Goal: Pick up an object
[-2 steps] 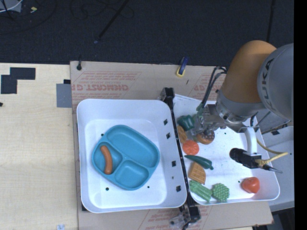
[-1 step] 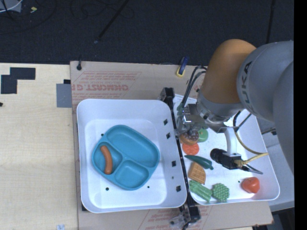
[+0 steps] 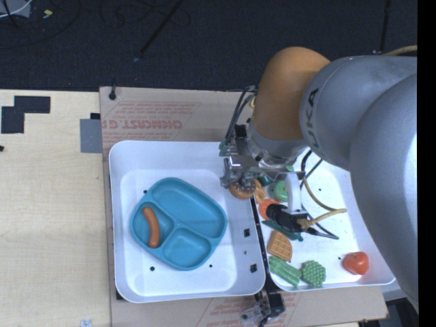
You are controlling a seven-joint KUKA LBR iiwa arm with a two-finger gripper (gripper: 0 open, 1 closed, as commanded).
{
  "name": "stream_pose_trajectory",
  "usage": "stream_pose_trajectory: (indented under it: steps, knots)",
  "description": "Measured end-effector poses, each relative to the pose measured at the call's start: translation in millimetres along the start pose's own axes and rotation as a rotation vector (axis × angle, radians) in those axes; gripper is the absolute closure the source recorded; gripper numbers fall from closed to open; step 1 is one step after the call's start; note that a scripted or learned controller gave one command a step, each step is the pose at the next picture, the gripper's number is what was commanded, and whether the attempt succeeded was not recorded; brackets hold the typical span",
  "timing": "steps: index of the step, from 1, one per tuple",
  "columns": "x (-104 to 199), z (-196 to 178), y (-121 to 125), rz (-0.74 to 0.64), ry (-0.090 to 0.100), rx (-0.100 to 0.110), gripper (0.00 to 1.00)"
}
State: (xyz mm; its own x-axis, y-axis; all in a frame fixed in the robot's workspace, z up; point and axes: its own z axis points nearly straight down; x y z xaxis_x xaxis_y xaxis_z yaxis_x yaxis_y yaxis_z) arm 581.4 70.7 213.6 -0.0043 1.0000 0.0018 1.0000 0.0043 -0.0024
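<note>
1 hotdog (image 3: 151, 226) on blue tray (image 3: 197, 216)

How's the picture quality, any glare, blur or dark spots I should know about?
Camera view: even, soft light, no strong glare on the left bin; the blue tray and sausage look sharp; the arm looms large and slightly soft at right; the floor at top is very dark; toys under the wrist are shadowed.

A pale wooden bench (image 3: 48, 210) meets dark carpet (image 3: 170, 33) (cables (image 3: 20, 5) trailing across it).
</note>
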Motion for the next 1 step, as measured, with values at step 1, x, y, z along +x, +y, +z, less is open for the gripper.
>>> stream_pose_trajectory:
  steps: [1]
  knots:
    - [32.7, -24.4, 9.5, 0.002, 0.0, -0.002, 1.0]
